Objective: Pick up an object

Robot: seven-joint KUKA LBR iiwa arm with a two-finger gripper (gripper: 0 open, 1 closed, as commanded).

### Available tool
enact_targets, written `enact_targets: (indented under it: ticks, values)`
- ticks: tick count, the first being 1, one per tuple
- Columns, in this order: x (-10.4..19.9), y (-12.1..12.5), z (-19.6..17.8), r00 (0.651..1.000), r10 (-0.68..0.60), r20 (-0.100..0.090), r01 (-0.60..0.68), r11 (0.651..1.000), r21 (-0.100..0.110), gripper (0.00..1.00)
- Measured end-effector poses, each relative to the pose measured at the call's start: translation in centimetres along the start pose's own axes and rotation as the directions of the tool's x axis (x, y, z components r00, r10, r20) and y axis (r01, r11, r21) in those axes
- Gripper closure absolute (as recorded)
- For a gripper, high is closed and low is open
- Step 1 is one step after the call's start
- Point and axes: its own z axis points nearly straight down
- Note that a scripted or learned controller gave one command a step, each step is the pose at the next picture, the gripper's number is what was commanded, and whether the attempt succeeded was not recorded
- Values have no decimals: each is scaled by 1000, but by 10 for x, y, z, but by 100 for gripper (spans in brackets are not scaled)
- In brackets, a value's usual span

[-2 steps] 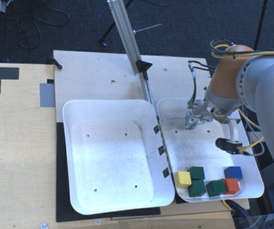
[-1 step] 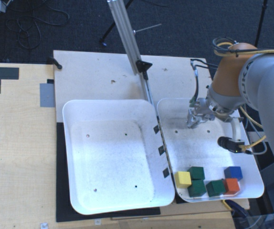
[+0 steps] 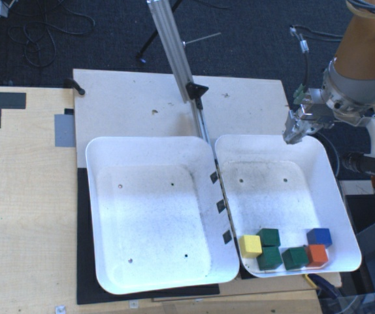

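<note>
I'm looking down on the bench (image 3: 135,103) now, a pale board that is carrying two shallow white bins side by side. The left bin (image 3: 102,175) is sitting there with nothing but dark speckles and a few small holes on its floor. The right bin (image 3: 334,175) is holding everything I care about: all the blocks are crowding into its near corner, along the front wall.

I'm seeing the arm (image 3: 360,44) coming in from the right, its orange band showing above the grey wrist. The slanted metal rail (image 3: 174,51) is running from the top of the view down to where the two bins are meeting, with a black clamp on it.

The gripper (image 3: 295,135) is hanging over the far right corner of the right bin, just at the rim, well apart from the blocks. Nothing is showing between its tips, but it is too small and dark for me to say whether it is spread or closed, so I cannot tell.

Now the blocks. I'm reading three green blocks: one (image 3: 269,237) at the back, one (image 3: 270,259) just in front of it, and one (image 3: 294,258) beside that. The blue block (image 3: 319,237) is sitting at the right, with the orange block (image 3: 317,254) touching it in front and pressing against a green one. The yellow block (image 3: 251,245) is lying at the left end, just beside the divider wall.
</note>
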Motion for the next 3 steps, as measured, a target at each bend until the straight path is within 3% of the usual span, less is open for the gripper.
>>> enact_targets:
  ticks: [1,2,3]
  values:
    - [58,-20,115,1000,-1,-3,1,1000,19,100]
    - [74,-34,33,1000,0,-2,0,1000,2,100]
    - [82,-19,-118,1000,0,0,0,1000,0,100]
